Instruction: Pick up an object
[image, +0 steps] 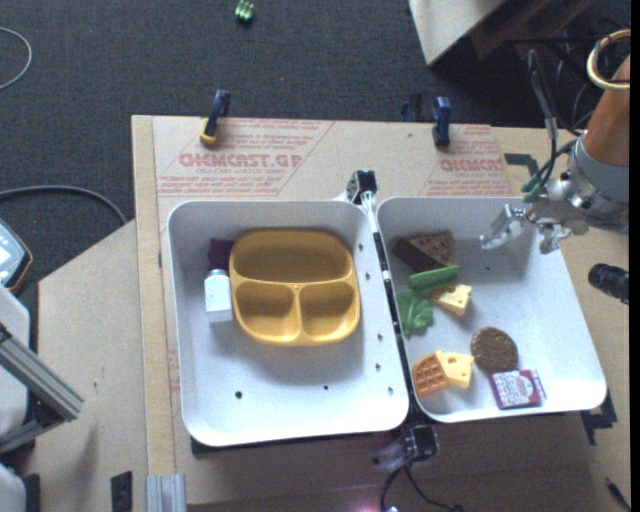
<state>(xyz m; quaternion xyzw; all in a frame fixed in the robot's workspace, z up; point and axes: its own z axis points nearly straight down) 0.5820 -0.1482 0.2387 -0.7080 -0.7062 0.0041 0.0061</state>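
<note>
The claw (520, 228) hangs open over the right bin (560, 300), holding nothing. Just left of it and lower sit a brown wedge (427, 247), green bean (433, 276) and cheese (456, 298).

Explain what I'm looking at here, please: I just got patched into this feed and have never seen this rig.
This is one fixed camera looking down at a slant on a bench with two shallow white bins. The grey arm with the orange band reaches in from the right; its tool hovers over the far part of the right bin, with nothing between its fingers. That bin holds toy food: a brown wedge, a green bean pod, cheese pieces, a leafy green, a waffle, a brown patty and a small packet. The left bin holds a yellow divided tray and a small white bottle.
</note>
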